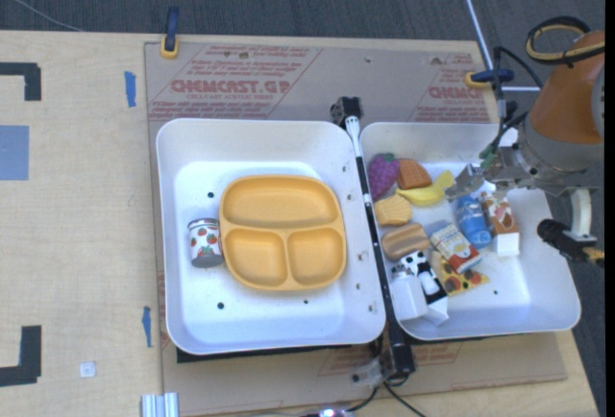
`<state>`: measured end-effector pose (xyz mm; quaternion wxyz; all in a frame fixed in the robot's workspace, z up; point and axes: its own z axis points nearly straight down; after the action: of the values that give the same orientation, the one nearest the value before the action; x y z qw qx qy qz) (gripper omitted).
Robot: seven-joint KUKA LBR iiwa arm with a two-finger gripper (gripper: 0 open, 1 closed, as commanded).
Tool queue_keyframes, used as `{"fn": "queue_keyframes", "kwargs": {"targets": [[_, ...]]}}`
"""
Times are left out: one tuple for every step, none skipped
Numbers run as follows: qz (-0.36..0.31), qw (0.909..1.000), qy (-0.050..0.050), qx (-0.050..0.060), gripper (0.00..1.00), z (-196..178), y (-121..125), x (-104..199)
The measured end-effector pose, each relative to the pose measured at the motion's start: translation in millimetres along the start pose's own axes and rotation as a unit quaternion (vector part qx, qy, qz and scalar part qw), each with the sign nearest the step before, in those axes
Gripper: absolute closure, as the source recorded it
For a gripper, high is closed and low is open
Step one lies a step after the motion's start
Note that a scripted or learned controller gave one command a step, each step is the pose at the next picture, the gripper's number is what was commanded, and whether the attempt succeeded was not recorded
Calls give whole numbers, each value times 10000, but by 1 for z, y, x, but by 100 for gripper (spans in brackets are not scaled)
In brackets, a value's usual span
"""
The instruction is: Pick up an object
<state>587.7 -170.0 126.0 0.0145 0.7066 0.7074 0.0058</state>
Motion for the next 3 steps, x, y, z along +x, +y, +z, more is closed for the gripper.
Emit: {"fn": "queue_keyframes", "kwargs": {"targets": [[5, 10000, -66, -53, 100, -12, 2, -5], [7, 10000, -63, -49, 0, -12, 2, -5], [4, 10000, -15, 22, 0, 2, -9, 0]]}}
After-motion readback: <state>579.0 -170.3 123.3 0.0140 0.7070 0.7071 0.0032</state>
